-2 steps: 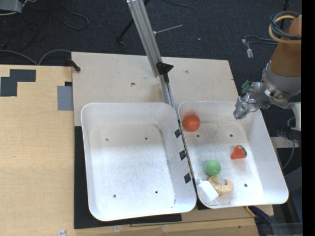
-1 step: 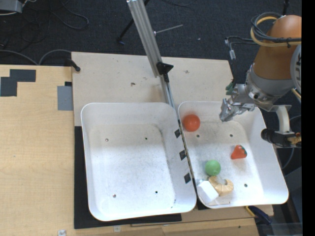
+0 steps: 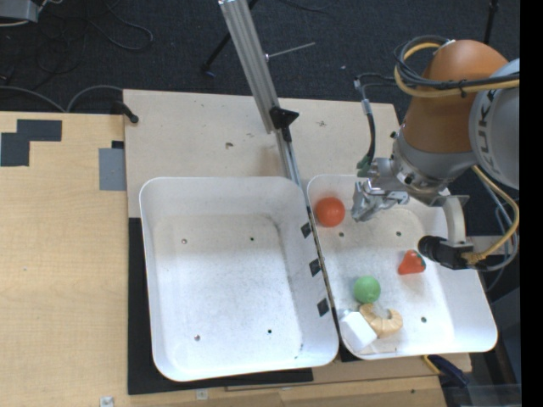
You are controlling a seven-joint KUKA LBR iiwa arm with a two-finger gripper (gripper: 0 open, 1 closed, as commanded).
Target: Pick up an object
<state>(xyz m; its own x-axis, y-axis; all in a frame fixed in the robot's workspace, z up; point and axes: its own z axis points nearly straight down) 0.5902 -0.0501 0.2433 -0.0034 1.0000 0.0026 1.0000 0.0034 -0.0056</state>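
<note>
In the camera view we record the gripper [image 3: 371, 200] above the upper part of the right bin [image 3: 462, 333], just right of an orange ball [image 3: 330, 212]; we cannot tell how the jaws stand, and nothing is seen between them. Further down that bin we note a green ball [image 3: 366, 289], a red piece [image 3: 411, 264], a tan object [image 3: 383, 320] and a white block [image 3: 357, 329]. The left bin [image 3: 170, 227] adjoins it.

You look down from one fixed camera above the pale wooden bench [image 3: 68, 253], slanted and fairly close; two shallow white plastic bins [image 3: 221, 278] fill the lower centre, dark floor crossing the frame's top.
</note>
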